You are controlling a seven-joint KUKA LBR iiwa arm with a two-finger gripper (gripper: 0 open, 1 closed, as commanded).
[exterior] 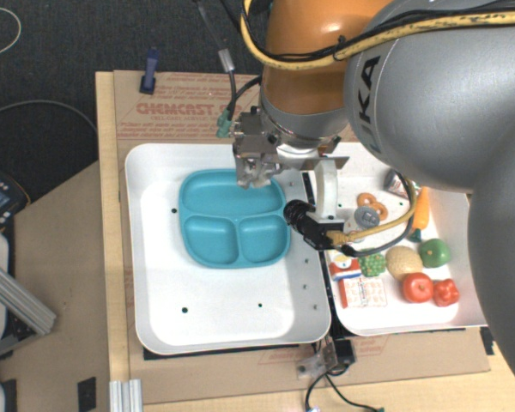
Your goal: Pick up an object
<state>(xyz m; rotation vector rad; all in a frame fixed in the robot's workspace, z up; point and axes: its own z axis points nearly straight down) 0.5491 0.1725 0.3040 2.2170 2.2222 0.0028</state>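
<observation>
Reaching in from the right, the grey arm (pixel 446 84) with its orange band (pixel 313 24) ends in the gripper (pixel 256 177), which hangs low over the far edge of a blue divided plate (pixel 233 228). Its tips are at the plate's far rim, close together, but the wrist above hides much of them, so I cannot tell how far they are open, and I cannot tell if the rim is between them or only under them. The plate has three compartments, one long at the far side and two smaller at the near side, and it lies flat in the left bin (pixel 159 256), in its far half. Just beside the plate, on the right, a black cable piece (pixel 302 221) from the arm hangs over the border of the two bins. The right bin (pixel 395 316) holds small toy foods, near to each other: a carrot (pixel 421 209), a green round fruit (pixel 433 252), a pale potato-like piece (pixel 402 261), two red pieces (pixel 419 288), a green bumpy piece (pixel 373 264) and a small red and white box (pixel 362 292). Both bins stand on a brown cardboard sheet (pixel 180 101) with red print, and a blue clip (pixel 149 71) sits at its far left corner.
</observation>
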